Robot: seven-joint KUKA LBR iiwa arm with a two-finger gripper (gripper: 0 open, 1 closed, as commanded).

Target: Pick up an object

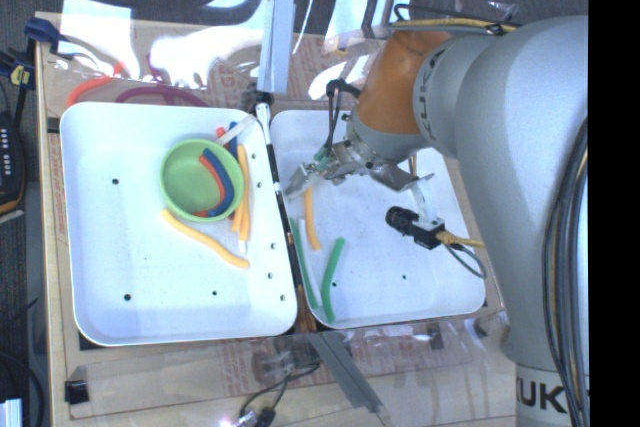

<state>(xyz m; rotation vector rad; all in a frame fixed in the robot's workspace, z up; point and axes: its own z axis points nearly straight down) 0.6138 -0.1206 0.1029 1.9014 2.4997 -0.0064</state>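
Two shallow white bins sit side by side on the bench in the camera view. The arm (pixel 500 105) comes in from the right, its orange band (pixel 395 85) above the far edge of the right bin (pixel 400 285).

The gripper (pixel 300 179) is low over the right bin's upper left part, close to the wall shared with the left bin (pixel 120 255). It points toward that wall. From this angle I cannot tell whether it is spread or pressed together, and no object can be seen pinched in it.

Three loose pieces lie in the right bin. An orange stick (pixel 311 218) lies on the floor just below the gripper, apart from it. A curved green strip (pixel 334 265) lies nearer the front. A thinner green stick (pixel 306 273) runs along the left wall, beside the strip.

In the left bin, a green bowl (pixel 190 177) sits right of centre with a red strip (pixel 212 183) and a blue strip (pixel 221 169) curled inside it. Short orange sticks (pixel 243 200) lie against the bowl's right side. A long yellow-orange strip (pixel 205 240) lies slantwise on the floor just in front of the bowl.
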